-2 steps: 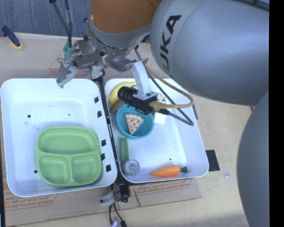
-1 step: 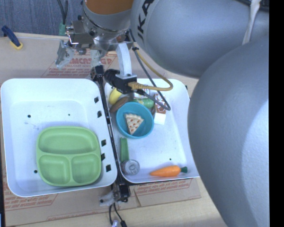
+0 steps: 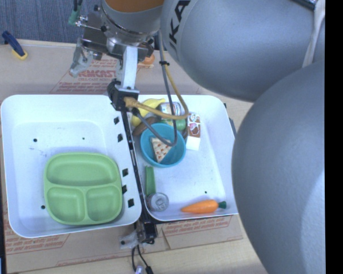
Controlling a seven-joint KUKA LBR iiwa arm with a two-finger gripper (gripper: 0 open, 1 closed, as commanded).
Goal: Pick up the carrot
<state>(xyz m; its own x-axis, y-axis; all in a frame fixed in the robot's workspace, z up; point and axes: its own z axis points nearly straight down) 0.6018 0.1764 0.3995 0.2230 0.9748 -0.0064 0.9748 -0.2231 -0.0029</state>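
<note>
The carrot (image 3: 201,207) lay in the right bin (image 3: 212,165), nearer the camera than the blue bowl (image 3: 175,153) and rightward of it. Its long axis ran crosswise, tip pointing left, green top right. The end effector (image 3: 84,53) hung beyond the bowl, leftward; whether open or closed, I could not tell.

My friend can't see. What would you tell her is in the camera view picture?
An orange carrot lies at the front of the right white bin, near a small can and a blue bowl. The left bin holds a green divided plate. A big grey robot arm looms over the right side.
</note>
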